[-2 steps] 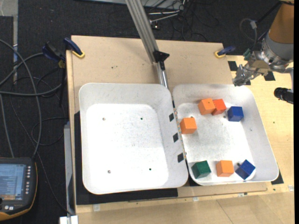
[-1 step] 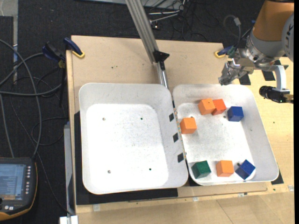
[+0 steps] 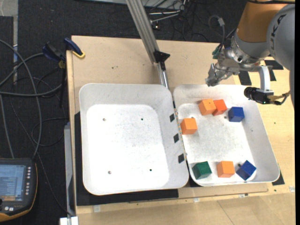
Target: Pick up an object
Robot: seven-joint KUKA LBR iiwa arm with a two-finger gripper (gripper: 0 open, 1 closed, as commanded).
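Claw (image 3: pixel 212 80) poised above the right bin's (image 3: pixel 262 125) far rim, finger state impossible to tell, nearest orange cube (image 3: pixel 206 107) touching its redder neighbour (image 3: pixel 219 106) below: likely to jam or nudge both on descent.

Bright, even overhead light fills the scene, and the two white bins, the left bin (image 3: pixel 93 125) and the right bin (image 3: pixel 262 139), look almost washed out against the tan bench (image 3: pixel 117 60). Shadows are soft and short, seen as thin dark edges under the bin rims and beside the small coloured blocks (image 3: pixel 206 107). Focus is fairly sharp throughout, with slight graininess and dark floor areas at the left and top.
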